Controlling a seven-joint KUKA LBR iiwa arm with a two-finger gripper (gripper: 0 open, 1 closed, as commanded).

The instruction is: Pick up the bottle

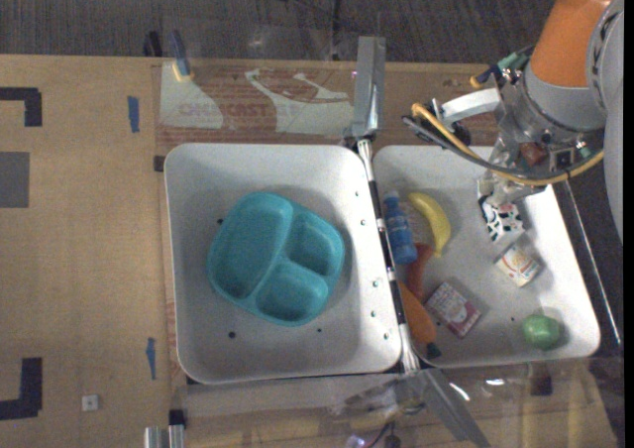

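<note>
Gripper [503, 190] at upper right of frame, over right bin [580, 287]; we cannot tell its state, cow-patterned object [501, 219] just below it. We see blue bottle [399, 228] lying along right bin's left wall, beside banana [433, 221]; well apart from gripper. Orange item [416, 312], pink packet [453, 306], small carton [518, 265], green ball [541, 330] lower in same bin. Teal divided plate [277, 258] in left bin [188, 238]. Both bins on worktop [79, 238].

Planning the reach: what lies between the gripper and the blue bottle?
In the camera view, the yellow banana lies between the gripper and the blue plastic bottle.
</note>
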